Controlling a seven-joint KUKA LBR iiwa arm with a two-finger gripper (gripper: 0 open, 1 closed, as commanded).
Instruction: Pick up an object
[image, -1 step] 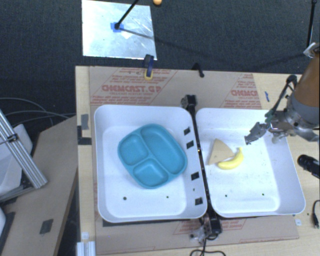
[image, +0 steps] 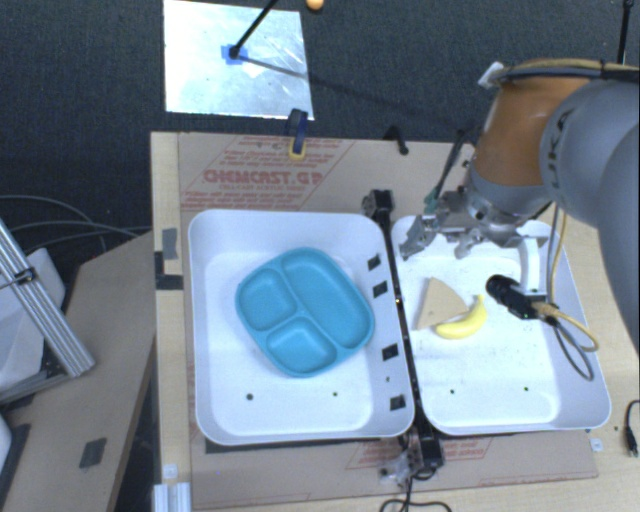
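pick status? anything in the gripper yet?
Done: the arm is over the right bin, with the gripper near its back-left corner. In hand: nothing visible; no object shows at the gripper. Left: the whole grasp and lift. The banana and the tan wedge beside it lie on the bin floor in front of the gripper, and the blue divided tray sits in the left bin.

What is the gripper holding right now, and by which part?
Nothing is held. The gripper hovers above the right bin, apart from the banana.
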